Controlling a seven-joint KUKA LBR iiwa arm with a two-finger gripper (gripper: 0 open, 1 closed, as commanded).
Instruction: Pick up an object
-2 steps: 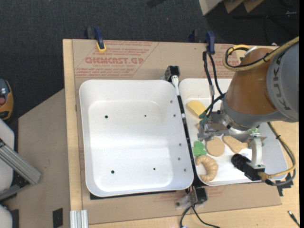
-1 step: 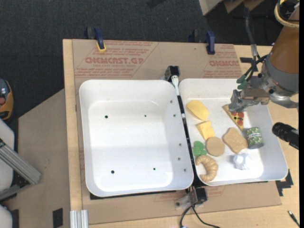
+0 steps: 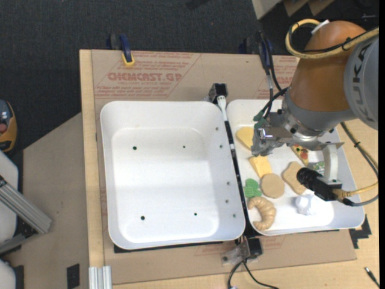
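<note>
Broadly, we see a brown bench (image 3: 150, 77) printed with red lettering, two blue clamps at its far edge, and two white bins side by side on it. We find the left bin (image 3: 120, 137) the larger-looking of the pair, its floor marked by four small dark dots. The arm (image 3: 328, 71) comes in from the right — orange band above a grey wrist — and hangs over the right bin (image 3: 343, 221), covering much of its far half.

The gripper (image 3: 263, 142) points down near the bin's left side, just above a yellow wedge (image 3: 244, 138) and a yellow block (image 3: 260, 165); we cannot tell how it is set, nor whether it touches either piece.

The objects all lie in the right bin. Nearest the front rim is a croissant (image 3: 263, 211), tan and curled. Just behind it sits a round cookie (image 3: 273, 185), with a toast slice (image 3: 294, 177) to its right, partly under a black part of the tool. A green piece (image 3: 251, 189) lies left of the cookie, against the wall between the bins — and a small white lump (image 3: 304, 206) rests near the front right.
</note>
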